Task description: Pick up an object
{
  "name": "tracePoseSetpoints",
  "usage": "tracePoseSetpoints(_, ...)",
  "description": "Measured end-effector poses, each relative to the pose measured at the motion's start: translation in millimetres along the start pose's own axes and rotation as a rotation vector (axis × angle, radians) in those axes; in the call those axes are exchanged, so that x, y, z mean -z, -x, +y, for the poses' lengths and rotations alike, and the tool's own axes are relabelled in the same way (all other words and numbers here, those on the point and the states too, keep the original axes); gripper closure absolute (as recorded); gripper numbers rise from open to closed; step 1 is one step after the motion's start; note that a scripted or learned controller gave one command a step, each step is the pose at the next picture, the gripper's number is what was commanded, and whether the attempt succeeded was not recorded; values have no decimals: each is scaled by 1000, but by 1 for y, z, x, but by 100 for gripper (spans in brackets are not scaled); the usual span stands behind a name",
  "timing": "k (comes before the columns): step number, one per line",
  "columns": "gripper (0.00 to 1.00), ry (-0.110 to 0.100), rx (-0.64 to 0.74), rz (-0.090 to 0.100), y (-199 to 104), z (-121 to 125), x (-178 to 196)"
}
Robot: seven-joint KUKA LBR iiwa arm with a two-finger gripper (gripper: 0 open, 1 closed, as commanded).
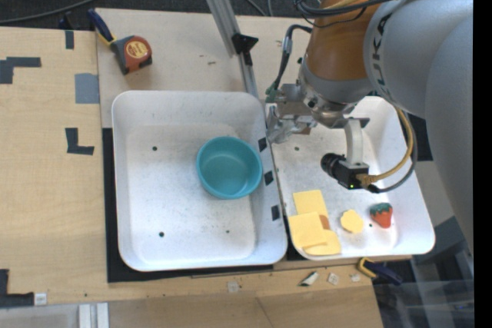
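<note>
So candidate objects sit in the right bin [407, 238] around 5 o'clock — two yellow blocks [311, 223], a small yellow round piece [351, 221], a red strawberry-like toy [382, 214], all loose and near each other. Pincer [286, 121] hangs at the bin's 10 o'clock, over the divide between bins, well apart from them; I can't tell its state. Left bin [138, 165] holds one teal bowl [228, 167], upright. On the bench [177, 34] at 11 o'clock — a tape measure [134, 51].

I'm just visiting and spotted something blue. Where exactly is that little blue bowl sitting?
The blue bowl sits in the left white bin, toward its right side near the wall shared with the right bin, upright and apart from the arm.
</note>
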State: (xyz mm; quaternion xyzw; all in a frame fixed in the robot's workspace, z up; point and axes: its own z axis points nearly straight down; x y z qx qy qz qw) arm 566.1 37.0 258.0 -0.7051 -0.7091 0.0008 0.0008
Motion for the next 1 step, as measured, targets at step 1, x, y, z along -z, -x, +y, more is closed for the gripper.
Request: tracePoseSetpoints(1,100,-2,0,0,-45,8,-19)
